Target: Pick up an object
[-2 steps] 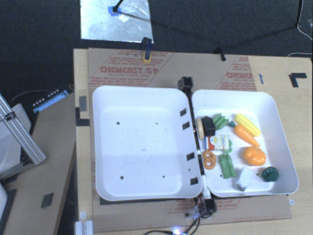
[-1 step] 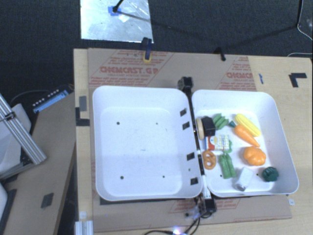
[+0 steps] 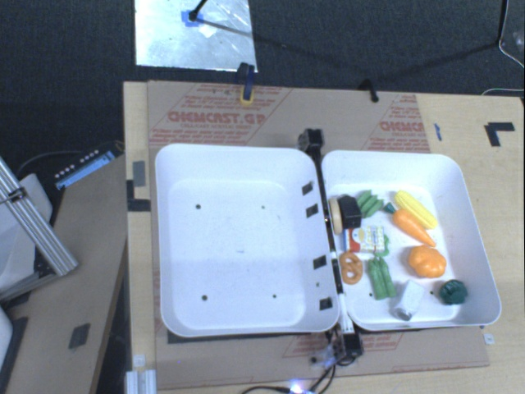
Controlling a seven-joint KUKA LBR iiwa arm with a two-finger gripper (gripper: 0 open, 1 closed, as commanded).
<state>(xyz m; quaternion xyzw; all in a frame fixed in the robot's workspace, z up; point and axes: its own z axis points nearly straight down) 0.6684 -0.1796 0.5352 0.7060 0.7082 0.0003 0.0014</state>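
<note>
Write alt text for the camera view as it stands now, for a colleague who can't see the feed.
Two shallow white bins sit side by side on a bench; the right bin holds a cluster of toy foods, including a carrot, corn cob, orange fruit, pretzel and dark green piece. The left bin sits beside it, over brown printed cardboard.

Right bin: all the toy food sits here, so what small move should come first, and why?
Probably bring the arm in above the orange in the right bin: it is round, lies apart from the carrot and broccoli, and stands away from the walls.
</note>
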